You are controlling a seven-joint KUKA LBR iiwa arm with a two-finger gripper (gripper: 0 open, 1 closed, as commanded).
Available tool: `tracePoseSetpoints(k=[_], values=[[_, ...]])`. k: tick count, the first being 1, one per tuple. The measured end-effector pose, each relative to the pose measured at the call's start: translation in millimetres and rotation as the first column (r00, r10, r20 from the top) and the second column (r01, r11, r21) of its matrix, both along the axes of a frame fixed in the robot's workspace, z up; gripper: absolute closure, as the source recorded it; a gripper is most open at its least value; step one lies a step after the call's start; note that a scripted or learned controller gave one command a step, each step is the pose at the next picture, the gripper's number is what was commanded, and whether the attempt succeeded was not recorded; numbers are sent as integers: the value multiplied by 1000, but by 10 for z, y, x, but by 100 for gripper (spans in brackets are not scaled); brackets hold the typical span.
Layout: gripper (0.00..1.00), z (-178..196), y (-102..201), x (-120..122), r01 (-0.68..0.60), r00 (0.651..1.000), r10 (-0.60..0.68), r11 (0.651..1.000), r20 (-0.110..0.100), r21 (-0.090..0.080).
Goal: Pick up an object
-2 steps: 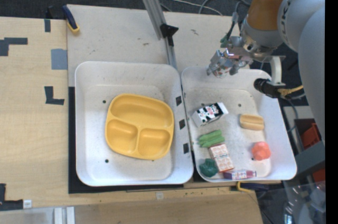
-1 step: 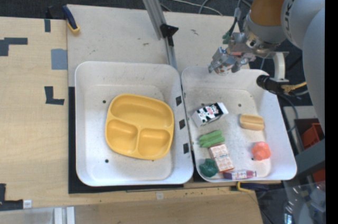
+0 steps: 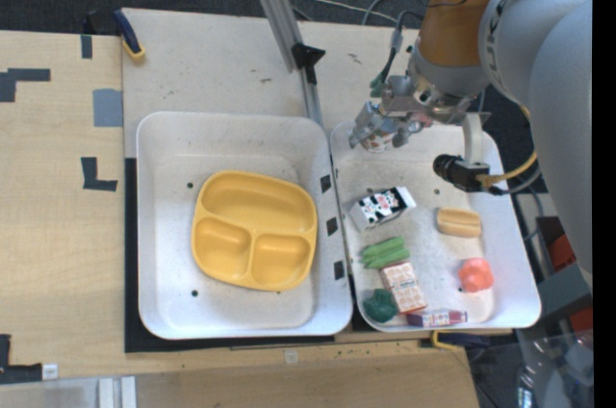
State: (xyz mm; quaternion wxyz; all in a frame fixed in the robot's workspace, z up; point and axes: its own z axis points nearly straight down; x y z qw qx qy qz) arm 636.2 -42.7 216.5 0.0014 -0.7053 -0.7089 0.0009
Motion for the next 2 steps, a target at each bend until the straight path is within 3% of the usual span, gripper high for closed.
tracePoseSetpoints(k=[2], values=[[100,5,1046,-339,-1,1000,1,1000,-1,0]])
